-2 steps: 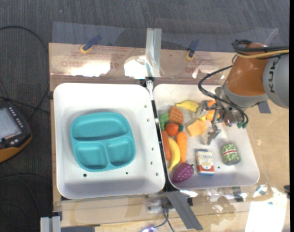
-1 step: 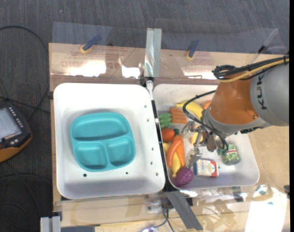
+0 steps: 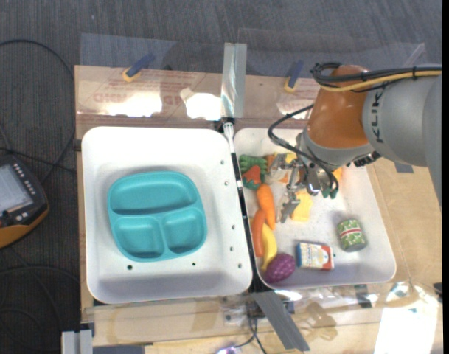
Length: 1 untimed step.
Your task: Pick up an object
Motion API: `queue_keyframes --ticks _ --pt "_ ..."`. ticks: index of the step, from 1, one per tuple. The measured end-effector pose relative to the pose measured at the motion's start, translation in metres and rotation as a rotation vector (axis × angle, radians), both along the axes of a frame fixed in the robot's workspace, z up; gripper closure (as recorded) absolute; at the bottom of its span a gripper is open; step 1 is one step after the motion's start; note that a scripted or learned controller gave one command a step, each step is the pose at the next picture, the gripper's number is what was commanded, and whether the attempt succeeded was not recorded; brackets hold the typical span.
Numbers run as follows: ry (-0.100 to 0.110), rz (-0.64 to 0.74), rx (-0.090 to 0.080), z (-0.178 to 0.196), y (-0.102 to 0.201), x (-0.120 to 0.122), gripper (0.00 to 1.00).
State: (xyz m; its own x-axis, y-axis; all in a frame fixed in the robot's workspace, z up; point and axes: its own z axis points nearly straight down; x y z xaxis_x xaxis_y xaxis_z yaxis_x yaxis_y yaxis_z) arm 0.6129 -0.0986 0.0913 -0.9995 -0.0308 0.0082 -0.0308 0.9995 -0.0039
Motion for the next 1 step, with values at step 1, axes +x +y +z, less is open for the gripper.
queue_keyframes --ticks 1 --pt "-0.023 0.017 -0.003 -0.0001 0.0011 -0.0097 0.0"
